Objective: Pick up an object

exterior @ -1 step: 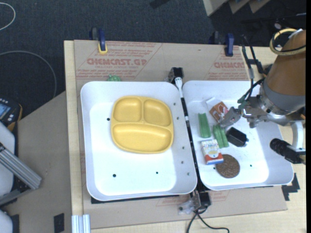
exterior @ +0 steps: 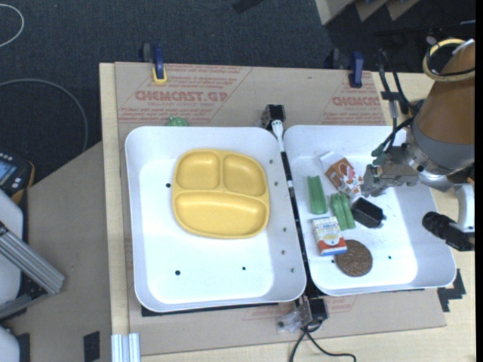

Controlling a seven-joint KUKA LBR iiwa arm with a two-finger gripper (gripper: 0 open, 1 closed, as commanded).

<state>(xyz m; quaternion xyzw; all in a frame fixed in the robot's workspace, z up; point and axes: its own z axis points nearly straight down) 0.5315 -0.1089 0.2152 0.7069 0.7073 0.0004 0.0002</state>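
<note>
I see the gripper (exterior: 375, 181) low over the right bin (exterior: 423, 274), near its far right corner; I cannot tell how it is set. The black object (exterior: 367, 213) lies just under it, mid-bin. I'd centre over that piece and descend straight, clear of the green bar (exterior: 343, 210) beside it.

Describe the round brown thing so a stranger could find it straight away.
Look in the right bin, the one with small items rather than the yellow tray. Go to its near edge, just below the small carton. There lies the brown disc: the only round, flat, dark brown thing, while its neighbours are green sticks, boxy packets or a black block.
</note>
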